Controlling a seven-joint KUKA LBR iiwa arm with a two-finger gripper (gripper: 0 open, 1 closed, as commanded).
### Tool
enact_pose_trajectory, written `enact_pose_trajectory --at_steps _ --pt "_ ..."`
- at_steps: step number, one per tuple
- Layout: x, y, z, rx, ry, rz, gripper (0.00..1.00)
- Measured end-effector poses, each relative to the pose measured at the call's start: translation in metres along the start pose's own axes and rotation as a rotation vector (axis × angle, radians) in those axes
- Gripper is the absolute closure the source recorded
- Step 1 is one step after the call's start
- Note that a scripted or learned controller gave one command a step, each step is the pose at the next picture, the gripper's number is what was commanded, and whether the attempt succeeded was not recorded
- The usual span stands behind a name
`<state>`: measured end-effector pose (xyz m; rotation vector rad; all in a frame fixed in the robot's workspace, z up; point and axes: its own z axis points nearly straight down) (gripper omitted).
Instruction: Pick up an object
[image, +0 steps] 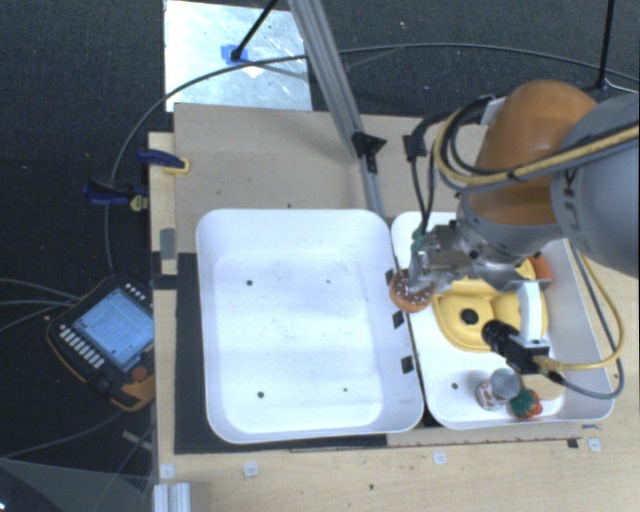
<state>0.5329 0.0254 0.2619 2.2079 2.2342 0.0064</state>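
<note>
My gripper (422, 268) hangs over the left edge of the right bin (450, 405), under the orange wrist band. Directly below it, by the wall between the two bins, sits a small brown ring-shaped object (408, 293); I cannot tell whether the gripper touches it. A yellow rounded object (462, 312) lies to the right of the ring in the middle of the bin, partly under the arm. A small silver round piece (497, 386) and a green and orange piece (523, 403) lie near the bin's front edge.
The left bin (220, 240) stands beside the right one, with their walls touching. An orange bit (541, 268) peeks out beside the arm. A teach pendant (105, 335) lies off the bench at left. A grey pole (335, 85) slants in at the back.
</note>
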Motion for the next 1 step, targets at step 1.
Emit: enact_pose_trajectory --at_steps 1 --pt "0.0571 0.0187 0.0032 0.000 0.000 0.001 1.00"
